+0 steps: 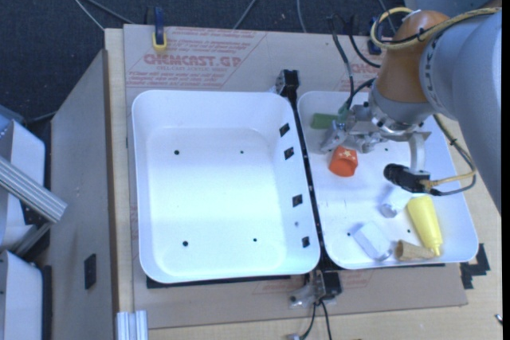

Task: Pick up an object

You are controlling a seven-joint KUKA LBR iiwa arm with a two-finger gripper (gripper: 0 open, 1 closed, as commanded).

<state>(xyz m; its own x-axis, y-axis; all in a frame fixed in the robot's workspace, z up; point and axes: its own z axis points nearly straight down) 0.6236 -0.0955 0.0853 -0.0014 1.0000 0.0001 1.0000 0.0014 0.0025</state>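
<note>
Over the right bin (355,205), the claw (351,141) hovers right by the orange piece (343,162) (open or closed, I cannot tell); a descent slightly off-centre could knock it aside.

Two shallow white bins stood side by side on the desk (92,171): the left bin (215,199) and the right bin (343,211). Six loose things lay in the right bin: one orange piece (343,162), one green piece (323,121), one yellow bottle-shaped thing (425,221), one tan cone (416,252), one pale block (369,239) and one small grey piece (388,209). One blue-and-yellow clamp (158,29) sat at the desk's far left.
</note>
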